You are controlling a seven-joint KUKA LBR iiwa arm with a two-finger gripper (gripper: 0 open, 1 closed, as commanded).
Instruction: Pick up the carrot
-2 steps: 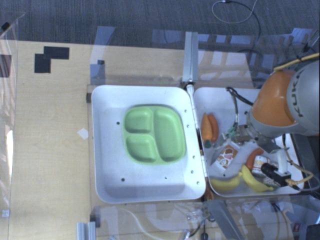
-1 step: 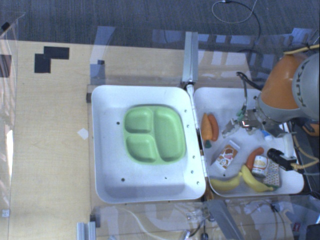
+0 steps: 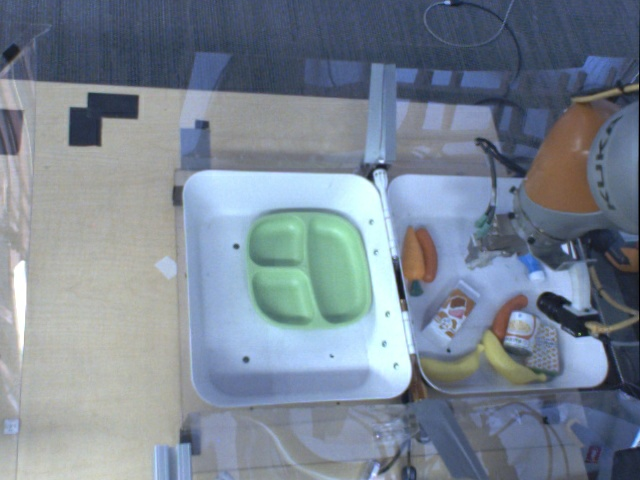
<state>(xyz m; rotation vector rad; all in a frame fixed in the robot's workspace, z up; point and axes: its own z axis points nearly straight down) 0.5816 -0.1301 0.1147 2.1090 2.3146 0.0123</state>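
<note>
The small orange tapered carrot (image 3: 418, 255) lies by the right white bin's (image 3: 440, 193) left wall. It looks light, stiff and smooth; its thick middle seems best. I cannot tell how the hand (image 3: 490, 243) is set.

We see a pale wooden bench top (image 3: 100, 298) spread across the left and near parts of the scene. On its far left corner sits a black stepped marking (image 3: 100, 118). Beyond the bench, we find dark grey-blue carpet (image 3: 250, 13) covering the floor along the far side. A thin cable (image 3: 480, 23) loops over that carpet at the far right. At the left edge we notice a clear panel (image 3: 15, 218) standing upright, catching pale reflections. The light is even and soft.
</note>
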